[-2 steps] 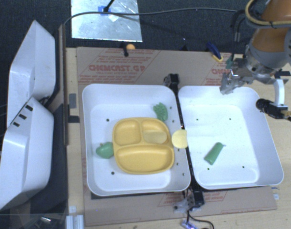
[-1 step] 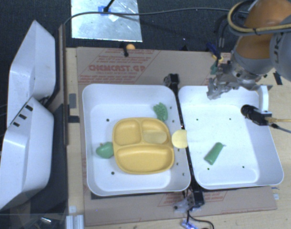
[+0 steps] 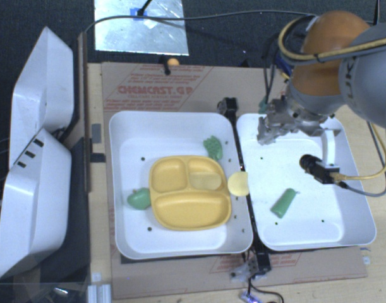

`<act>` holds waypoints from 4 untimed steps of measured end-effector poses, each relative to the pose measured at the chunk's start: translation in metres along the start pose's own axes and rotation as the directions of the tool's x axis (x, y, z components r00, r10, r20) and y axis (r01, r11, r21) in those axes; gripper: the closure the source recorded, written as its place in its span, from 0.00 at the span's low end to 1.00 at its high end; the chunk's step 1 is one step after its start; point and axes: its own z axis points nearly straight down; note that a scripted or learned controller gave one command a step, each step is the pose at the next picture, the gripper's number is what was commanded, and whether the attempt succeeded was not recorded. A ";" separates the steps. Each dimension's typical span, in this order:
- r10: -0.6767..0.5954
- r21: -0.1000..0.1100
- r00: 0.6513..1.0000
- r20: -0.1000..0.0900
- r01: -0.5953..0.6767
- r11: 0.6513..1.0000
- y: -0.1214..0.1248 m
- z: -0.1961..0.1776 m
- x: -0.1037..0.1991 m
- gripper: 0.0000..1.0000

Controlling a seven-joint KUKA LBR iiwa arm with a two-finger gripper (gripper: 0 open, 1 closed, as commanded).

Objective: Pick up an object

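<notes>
Two white bins sit side by side. The left bin (image 3: 126,169) holds a yellow tray (image 3: 189,193), a green leafy piece (image 3: 213,147) at the tray's upper right and another green piece (image 3: 139,199) at its left. A yellow disc (image 3: 238,184) rests on the divide between the bins. In the right bin (image 3: 350,213), a green cylinder (image 3: 283,202) lies tilted, lower centre. The gripper (image 3: 268,133) hangs over that bin's upper left corner, apart from the cylinder.

Only readable thing from where I'm standing is the red print on the brown cardboard sheet (image 3: 156,86) under the two bins; the big line looks like "CHEMCAST GP", sitting just above the left bin's far edge; there's smaller red print above and around it but it's too tiny to make out; more red lettering peeks out along the cardboard's near edge, unreadable too
</notes>
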 end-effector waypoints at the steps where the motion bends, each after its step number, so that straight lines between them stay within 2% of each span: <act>1: 0.000 0.000 1.000 0.000 0.000 1.000 -0.021 -0.003 0.042 1.00; 2: -0.001 0.000 1.000 0.000 0.001 1.000 -0.046 0.003 0.089 1.00; 3: 0.001 0.000 1.000 0.000 -0.001 1.000 -0.047 0.016 0.119 1.00; 4: 0.004 -0.001 1.000 0.001 -0.004 1.000 -0.047 0.016 0.118 0.00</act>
